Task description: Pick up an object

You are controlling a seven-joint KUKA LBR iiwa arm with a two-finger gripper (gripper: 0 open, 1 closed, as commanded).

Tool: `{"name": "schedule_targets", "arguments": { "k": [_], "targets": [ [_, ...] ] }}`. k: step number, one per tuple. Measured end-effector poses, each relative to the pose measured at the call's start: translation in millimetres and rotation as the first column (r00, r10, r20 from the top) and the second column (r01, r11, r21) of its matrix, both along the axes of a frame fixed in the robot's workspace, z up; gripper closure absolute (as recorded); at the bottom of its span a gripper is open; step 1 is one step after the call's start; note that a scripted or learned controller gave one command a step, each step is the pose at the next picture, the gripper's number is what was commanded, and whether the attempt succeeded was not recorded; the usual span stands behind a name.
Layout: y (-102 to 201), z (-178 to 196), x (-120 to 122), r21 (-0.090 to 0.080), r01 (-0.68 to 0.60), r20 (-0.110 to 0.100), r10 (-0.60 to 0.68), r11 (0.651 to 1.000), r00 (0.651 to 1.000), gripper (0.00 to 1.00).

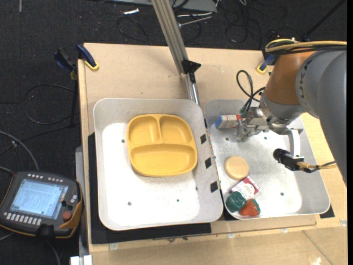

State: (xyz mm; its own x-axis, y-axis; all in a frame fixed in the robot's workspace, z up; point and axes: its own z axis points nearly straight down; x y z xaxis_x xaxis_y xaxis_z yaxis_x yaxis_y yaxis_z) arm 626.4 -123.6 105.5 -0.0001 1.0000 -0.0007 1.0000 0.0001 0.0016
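Note:
My gripper (pixel 242 135) hangs over the upper middle of the right bin (pixel 309 200), fingers pointing down. A small white box with red and blue print (pixel 227 120) lies just left of the fingers, close to them. A round tan cookie (pixel 236 167) rests lower down in the same bin. At the bin's front left corner lie a white and red packet (pixel 245 189), a green piece (pixel 235 201) and a red piece (pixel 251 207). Nothing is seen between the fingers.
A yellow divided plate (pixel 161 145) lies in the left bin (pixel 110 203). A black cable plug (pixel 284 158) hangs over the right bin's right side. A slanted metal pole (pixel 172 29) crosses the bench top. A teach pendant (pixel 38 202) sits off the bench at lower left.

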Motion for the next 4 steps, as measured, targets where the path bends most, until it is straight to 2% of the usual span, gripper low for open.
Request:
{"name": "schedule_targets", "arguments": {
  "k": [1, 3, 4],
  "targets": [
    [1, 43, 2, 0.000, -0.002, 0.003, 0.002, 1.000, 1.000, 1.00],
    [-7, 155, 10, -0.001, -0.003, 0.006, 0.003, 1.000, 1.000, 1.00],
    [45, 161, -11, 0.002, -0.007, -0.001, 0.007, 1.000, 1.000, 1.00]
  ]
}}
